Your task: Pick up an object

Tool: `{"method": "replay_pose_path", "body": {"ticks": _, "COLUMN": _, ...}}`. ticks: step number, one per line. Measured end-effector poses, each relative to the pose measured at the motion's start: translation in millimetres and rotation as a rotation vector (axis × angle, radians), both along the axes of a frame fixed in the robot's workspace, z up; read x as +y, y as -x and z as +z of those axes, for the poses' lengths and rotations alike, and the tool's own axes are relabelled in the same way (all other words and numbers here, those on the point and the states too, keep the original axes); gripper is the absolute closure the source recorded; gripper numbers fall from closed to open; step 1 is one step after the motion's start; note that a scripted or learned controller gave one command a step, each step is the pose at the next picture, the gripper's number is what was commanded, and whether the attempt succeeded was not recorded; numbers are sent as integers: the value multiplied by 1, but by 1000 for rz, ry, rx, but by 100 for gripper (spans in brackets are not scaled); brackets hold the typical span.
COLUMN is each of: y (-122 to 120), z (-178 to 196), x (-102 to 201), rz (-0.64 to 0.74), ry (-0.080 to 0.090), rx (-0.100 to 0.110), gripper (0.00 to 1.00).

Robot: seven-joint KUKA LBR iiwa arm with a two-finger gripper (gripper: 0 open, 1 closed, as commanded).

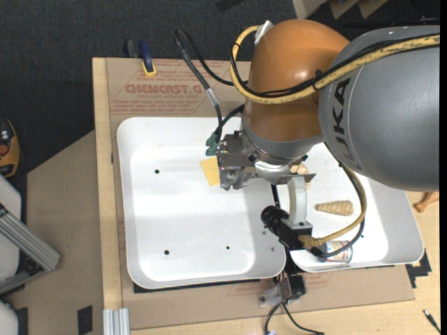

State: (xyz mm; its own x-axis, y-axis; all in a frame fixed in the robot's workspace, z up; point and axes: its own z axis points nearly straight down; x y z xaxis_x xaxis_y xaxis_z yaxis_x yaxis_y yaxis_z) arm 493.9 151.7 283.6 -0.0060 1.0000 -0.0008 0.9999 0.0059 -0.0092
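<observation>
Camera view shows me the flat yellow square piece lying in the left white bin, just left of the grey two-finger gripper; its state I cannot tell.

The arm hides the gripper's tip and part of the yellow piece.
</observation>
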Motion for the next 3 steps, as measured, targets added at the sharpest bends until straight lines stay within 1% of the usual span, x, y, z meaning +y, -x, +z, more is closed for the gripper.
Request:
{"method": "replay_pose_path", "body": {"ticks": 1, "y": -1, "z": 16, "x": -4, "rz": -5, "ry": -1, "rx": -10, "gripper": 100}}
{"method": "replay_pose_path", "body": {"ticks": 2, "y": -154, "z": -55, "x": 27, "rz": -4, "ry": -2, "rx": -20, "gripper": 100}}
{"method": "replay_pose_path", "body": {"ticks": 3, "y": -93, "z": 28, "x": 71, "rz": -1, "ry": -3, "rx": -13, "gripper": 100}}
